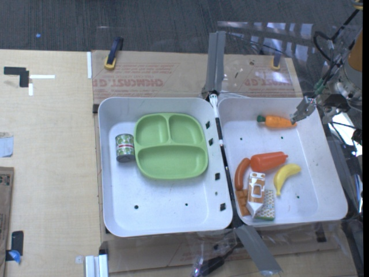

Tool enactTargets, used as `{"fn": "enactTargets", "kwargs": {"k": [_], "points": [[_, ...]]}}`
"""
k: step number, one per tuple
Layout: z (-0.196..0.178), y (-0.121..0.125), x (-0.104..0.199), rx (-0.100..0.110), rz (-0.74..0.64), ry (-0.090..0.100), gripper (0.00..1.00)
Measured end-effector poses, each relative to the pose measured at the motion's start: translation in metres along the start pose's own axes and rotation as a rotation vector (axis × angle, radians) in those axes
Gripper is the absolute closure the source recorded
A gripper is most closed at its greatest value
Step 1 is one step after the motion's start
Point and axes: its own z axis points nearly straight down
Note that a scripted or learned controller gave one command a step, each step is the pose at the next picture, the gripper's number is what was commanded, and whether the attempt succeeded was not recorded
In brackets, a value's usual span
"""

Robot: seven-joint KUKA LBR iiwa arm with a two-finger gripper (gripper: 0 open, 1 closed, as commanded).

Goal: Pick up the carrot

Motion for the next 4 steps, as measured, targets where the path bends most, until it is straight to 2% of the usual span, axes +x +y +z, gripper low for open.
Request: {"fn": "enactTargets", "kwargs": {"k": [1, 2, 3, 4], "points": [[0.118, 0.046, 0.013, 0.001, 0.194, 0.0, 0.0], [0.15, 0.06, 0.008, 0.005, 0.173, -0.001, 0.0], [0.144, 0.06, 0.009, 0.011, 0.169, -0.002, 1.0], [0.149, 0.037, 0.062, 0.001, 0.296, 0.001, 1.0]]}}
